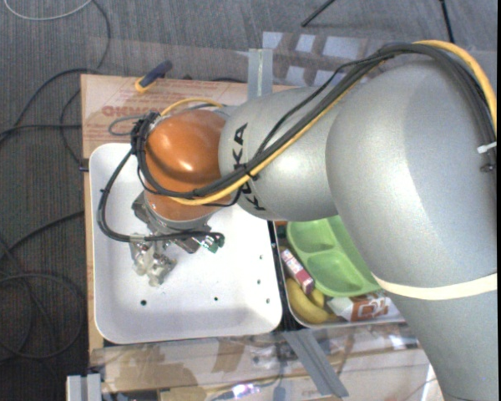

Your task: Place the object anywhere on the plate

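Note:
My gripper point(153, 264) hangs low over the left part of the left white bin point(225, 307), under the orange wrist band point(184, 153). I see nothing in it. The green divided plate point(330, 257) lies in the right bin, mostly covered by the grey arm. Beside the plate's near edge lie a yellow banana point(307, 302), a small red and white packet point(294, 267) and a red and white carton point(363, 309).
The big grey arm point(384, 165) spans the right bin and hides most of it. Behind the bins lies a cardboard sheet point(108, 107) with a blue and yellow tool point(153, 74) on it. Cables run over the dark floor on the left.

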Robot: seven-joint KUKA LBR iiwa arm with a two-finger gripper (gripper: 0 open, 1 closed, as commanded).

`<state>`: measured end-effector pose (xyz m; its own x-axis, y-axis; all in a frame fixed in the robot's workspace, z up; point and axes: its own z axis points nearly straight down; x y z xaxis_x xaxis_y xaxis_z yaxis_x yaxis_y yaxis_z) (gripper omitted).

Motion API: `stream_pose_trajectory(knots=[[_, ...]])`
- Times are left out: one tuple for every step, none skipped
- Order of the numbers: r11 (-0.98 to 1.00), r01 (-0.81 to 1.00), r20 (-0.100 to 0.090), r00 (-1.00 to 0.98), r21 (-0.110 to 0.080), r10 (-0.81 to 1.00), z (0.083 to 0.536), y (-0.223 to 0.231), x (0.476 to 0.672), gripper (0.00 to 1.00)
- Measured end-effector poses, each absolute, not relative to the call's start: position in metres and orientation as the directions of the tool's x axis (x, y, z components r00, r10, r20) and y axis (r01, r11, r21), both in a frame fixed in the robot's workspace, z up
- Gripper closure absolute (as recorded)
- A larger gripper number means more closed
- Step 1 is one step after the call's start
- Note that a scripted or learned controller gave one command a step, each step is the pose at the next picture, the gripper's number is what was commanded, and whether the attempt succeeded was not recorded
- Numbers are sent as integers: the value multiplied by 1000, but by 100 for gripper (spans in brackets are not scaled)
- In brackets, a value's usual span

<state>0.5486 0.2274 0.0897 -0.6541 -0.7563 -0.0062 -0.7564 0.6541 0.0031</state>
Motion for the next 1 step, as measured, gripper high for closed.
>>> stream_pose_trajectory(knots=[[725, -689, -5, -725, 3, -689, 123, 219, 562, 100]])
